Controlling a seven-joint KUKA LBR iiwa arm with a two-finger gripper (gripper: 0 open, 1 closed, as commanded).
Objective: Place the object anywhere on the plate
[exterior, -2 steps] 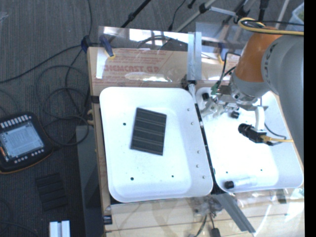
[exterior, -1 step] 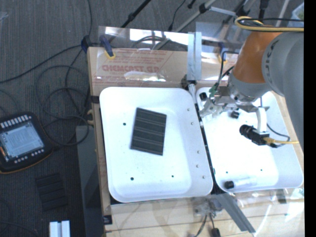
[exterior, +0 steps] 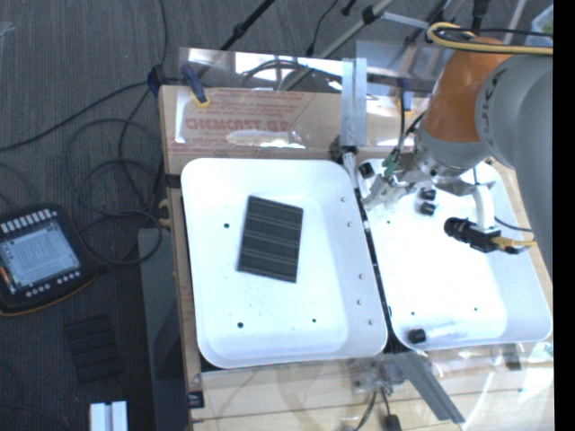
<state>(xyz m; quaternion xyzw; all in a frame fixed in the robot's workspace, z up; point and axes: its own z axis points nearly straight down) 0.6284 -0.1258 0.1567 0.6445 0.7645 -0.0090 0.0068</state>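
A dark, ribbed rectangular plate lies flat in the middle of the left bin. A small, pale tube with a black cap rests along the near edge of the right bin. The gripper hangs over the far left corner of the right bin, close to the wall between the two bins. It is well away from the tube and to the right of the plate. The grey arm with its orange band comes in from the upper right.
A black cylinder with a cable juts from the wrist over the right bin. A cardboard sheet stands behind the left bin. A metal post rises between the bins at the back. A control pendant lies on the floor at left.
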